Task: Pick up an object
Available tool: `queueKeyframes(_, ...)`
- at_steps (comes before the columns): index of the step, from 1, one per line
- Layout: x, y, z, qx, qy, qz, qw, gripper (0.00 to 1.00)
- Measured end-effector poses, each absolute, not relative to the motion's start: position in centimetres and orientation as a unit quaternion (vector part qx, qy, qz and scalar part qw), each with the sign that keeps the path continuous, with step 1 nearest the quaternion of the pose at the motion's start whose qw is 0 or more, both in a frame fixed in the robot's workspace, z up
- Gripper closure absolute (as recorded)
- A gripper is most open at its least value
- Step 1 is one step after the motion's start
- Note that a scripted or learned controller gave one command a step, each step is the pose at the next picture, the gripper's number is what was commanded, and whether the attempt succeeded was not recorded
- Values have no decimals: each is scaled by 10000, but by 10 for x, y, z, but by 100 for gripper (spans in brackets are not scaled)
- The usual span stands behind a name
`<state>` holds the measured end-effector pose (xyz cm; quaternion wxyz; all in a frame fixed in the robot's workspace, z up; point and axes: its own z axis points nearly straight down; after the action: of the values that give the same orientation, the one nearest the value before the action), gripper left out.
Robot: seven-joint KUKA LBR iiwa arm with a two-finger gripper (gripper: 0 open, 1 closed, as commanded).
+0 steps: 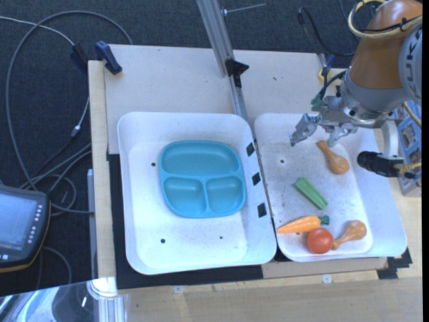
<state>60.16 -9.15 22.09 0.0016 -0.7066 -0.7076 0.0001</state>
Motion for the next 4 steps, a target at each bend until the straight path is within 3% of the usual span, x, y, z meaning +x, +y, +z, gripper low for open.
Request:
queueKeyframes(1, 602, -92, 221, -7068, -7074, 0, 13, 0)
queueKeyframes(2, 595, -96, 161, -7074, -7068, 24, 36, 0)
queueKeyframes(4, 594, -96, 91, -7071, -7071, 17, 28, 0)
